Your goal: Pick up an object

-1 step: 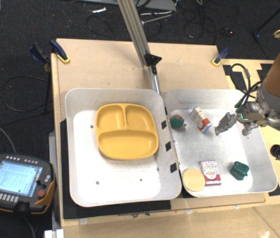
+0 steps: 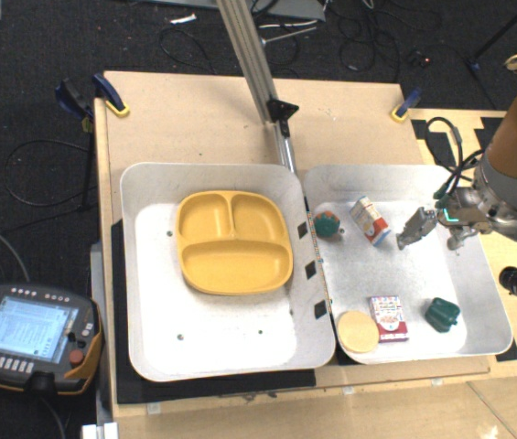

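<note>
The pincer (image 2: 437, 226) hung over the right bin (image 2: 478, 286), its fingers spread apart with nothing between them. Just left of it lay a small white carton (image 2: 369, 220), and farther left a green-and-red toy (image 2: 328, 224). Nearer sat a green block (image 2: 442, 314), a red box (image 2: 388, 318) and a tan disc (image 2: 359, 332). A yellow divided plate (image 2: 234, 242) lay in the left bin (image 2: 148, 273).

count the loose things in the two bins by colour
yellow: 2, the divided plate in the left bin and the round disc in the right bin
green: 2, the small item and the dark block
red and white: 2, the can and the small box
total: 6
</note>
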`<state>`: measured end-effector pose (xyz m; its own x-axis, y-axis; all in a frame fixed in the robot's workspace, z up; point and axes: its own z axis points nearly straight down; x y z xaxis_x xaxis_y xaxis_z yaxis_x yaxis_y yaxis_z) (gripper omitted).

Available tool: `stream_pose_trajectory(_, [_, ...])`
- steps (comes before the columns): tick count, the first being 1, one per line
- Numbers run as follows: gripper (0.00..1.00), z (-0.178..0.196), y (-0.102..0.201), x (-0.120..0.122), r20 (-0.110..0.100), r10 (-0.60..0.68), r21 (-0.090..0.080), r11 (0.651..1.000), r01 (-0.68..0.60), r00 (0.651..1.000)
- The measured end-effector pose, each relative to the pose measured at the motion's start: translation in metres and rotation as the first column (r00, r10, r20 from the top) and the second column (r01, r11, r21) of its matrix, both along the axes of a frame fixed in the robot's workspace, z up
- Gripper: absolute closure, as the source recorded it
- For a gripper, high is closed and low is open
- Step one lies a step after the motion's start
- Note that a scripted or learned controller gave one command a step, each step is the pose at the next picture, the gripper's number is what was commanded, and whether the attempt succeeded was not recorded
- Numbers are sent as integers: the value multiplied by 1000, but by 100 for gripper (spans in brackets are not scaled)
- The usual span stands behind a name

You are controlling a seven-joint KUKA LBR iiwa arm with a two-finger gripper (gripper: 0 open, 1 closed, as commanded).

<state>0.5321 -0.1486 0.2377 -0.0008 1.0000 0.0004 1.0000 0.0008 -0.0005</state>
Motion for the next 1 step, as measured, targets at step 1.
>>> stream_pose_trajectory(1, [0,-61,-1,6,-5,-1,0,1000,1,1000])
